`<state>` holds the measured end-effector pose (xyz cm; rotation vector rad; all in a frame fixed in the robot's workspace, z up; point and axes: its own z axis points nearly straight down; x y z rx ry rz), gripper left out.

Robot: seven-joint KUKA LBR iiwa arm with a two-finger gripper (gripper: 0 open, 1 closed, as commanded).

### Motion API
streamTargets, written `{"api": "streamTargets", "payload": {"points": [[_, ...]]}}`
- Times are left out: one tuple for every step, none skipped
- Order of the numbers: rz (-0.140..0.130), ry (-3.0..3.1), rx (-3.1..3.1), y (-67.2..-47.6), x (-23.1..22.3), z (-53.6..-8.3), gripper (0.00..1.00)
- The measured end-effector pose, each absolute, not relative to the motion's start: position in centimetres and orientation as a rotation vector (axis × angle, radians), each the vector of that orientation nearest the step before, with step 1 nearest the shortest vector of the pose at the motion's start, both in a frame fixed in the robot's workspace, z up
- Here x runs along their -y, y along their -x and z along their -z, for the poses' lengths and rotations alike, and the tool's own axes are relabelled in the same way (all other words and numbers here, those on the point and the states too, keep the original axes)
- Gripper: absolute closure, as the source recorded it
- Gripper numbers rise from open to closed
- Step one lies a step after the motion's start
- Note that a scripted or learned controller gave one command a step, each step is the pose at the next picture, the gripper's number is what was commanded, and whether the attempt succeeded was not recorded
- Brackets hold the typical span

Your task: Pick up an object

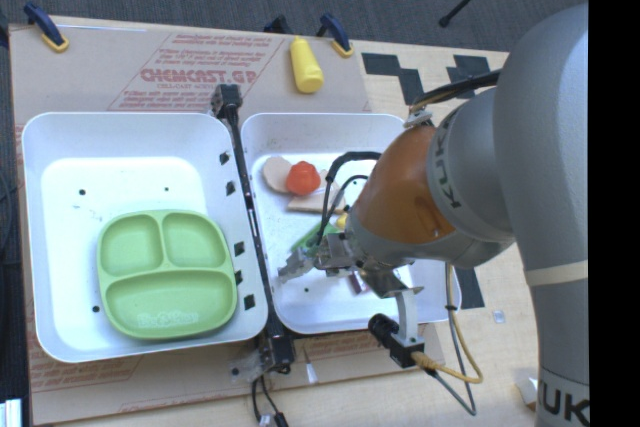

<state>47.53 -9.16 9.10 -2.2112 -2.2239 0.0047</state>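
Orange-banded arm (420, 195) hangs low over the right bin (300, 310), near its left wall. The gripper (300, 263) is down among something green (312, 240); I cannot tell its state. A red ball (303, 178) lies clear behind, with more room there. Left bin (50, 165) holds a green plate (165, 275).

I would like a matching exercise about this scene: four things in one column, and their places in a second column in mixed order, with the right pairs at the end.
Things:
1. green divided plate
2. yellow cylinder
3. red ball
4. pincer

Places:
A. on the cardboard behind the bins
B. low over the right bin's floor
C. in the left bin
D. in the right bin, near its back wall

Pairs: 1-C, 2-A, 3-D, 4-B
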Motion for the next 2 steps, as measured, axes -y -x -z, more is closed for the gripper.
{"api": "streamTargets", "payload": {"points": [[-0.005, 2.206, 2.229, -47.6, 9.2, -10.1, 1.0], [0.001, 2.215, 2.229, -47.8, 6.8, -25.2, 1.0]]}}
